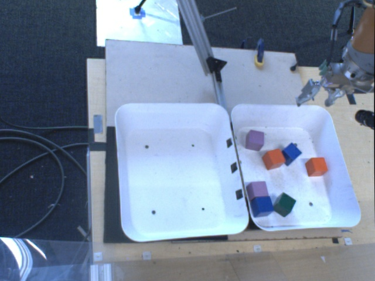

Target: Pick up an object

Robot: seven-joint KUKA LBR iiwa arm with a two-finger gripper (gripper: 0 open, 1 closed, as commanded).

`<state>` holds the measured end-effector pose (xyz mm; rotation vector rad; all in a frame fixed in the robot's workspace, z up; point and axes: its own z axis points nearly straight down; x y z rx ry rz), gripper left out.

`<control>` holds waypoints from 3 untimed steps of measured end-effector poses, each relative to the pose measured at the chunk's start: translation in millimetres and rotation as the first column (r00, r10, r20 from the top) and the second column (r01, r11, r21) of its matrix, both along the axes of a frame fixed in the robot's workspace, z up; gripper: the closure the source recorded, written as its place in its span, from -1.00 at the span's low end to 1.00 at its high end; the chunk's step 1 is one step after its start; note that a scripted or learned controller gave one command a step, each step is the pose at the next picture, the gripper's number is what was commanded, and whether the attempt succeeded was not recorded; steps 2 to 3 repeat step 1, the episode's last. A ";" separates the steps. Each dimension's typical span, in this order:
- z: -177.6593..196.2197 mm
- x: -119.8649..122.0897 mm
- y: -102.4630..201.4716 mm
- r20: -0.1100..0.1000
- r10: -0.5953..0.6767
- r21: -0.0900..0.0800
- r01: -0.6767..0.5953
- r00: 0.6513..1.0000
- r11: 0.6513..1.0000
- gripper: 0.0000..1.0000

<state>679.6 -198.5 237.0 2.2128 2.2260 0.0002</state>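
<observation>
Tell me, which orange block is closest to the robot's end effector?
The orange block by the right bin's right wall. It sits nearer the end effector than the other orange block, which touches a blue block mid-bin.

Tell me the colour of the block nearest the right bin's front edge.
Dark green block, seen in the camera view.

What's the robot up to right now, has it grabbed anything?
Gripper open, holding nothing, above right bin's far edge. Seven blocks lie loose inside; orange block closest. Nothing in the way.
</observation>
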 end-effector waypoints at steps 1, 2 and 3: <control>-141.3 -72.8 43.9 -0.007 -0.004 0.004 0.004 1.000 1.000 -1.00; -141.3 -72.8 43.9 -0.007 -0.004 0.004 0.004 1.000 1.000 -1.00; -141.3 -72.8 43.9 -0.007 -0.004 0.004 0.004 1.000 1.000 -1.00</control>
